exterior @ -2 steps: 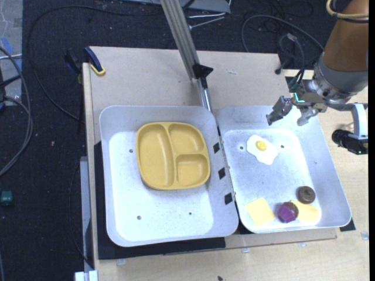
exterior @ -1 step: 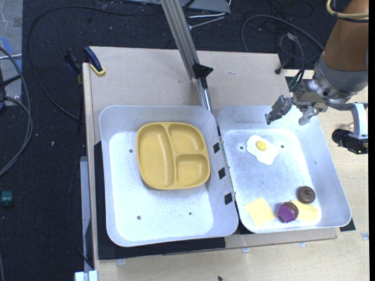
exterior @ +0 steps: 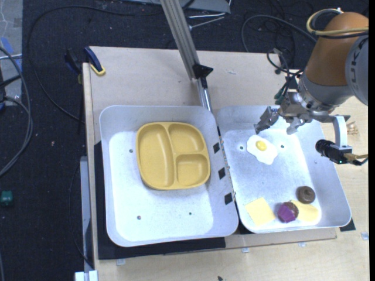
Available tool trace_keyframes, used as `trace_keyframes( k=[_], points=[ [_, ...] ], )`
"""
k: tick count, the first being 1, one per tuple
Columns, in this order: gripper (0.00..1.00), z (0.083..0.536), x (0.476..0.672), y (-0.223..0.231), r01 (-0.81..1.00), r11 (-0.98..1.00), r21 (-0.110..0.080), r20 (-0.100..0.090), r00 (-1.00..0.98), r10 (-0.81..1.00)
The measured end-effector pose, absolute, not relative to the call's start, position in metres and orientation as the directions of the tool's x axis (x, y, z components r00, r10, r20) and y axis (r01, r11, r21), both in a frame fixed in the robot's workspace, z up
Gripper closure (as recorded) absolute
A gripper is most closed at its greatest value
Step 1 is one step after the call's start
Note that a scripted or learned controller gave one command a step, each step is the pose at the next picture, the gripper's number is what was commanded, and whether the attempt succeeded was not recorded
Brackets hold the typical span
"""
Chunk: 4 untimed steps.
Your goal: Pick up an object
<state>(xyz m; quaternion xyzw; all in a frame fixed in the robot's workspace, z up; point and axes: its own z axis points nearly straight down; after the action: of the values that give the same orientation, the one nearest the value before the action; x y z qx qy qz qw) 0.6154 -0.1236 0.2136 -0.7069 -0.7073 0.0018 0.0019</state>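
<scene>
Holding toys (fried egg point(exterior: 262, 148)): right bin point(exterior: 328, 174).

You saw two white bins side by side. The left bin point(exterior: 117, 215) held a yellow divided tray point(exterior: 173, 155). In the right bin point(exterior: 328, 186) lay a toy fried egg point(exterior: 262, 148), a yellow cheese slice point(exterior: 259, 211), a purple piece point(exterior: 287, 212) and a brown doughnut point(exterior: 305, 194). The gripper point(exterior: 280, 120) hung over the bin's far end, just above the egg, its fingers spread and holding nothing.
</scene>
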Motion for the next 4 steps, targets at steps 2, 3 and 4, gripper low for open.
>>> trace_keyframes(
  k=[2,3,4],
  points=[
    [0.0,0.097,0.612,-0.125,1.0,0.0,0.0,-0.001,0.0,1.0],
    [1.0,0.11,0.613,-0.126,1.0,-0.001,0.004,-0.002,0.001,1.0],
    [1.0,0.163,0.622,-0.118,1.0,0.003,0.006,-0.001,-0.003,1.0]
  ],
)
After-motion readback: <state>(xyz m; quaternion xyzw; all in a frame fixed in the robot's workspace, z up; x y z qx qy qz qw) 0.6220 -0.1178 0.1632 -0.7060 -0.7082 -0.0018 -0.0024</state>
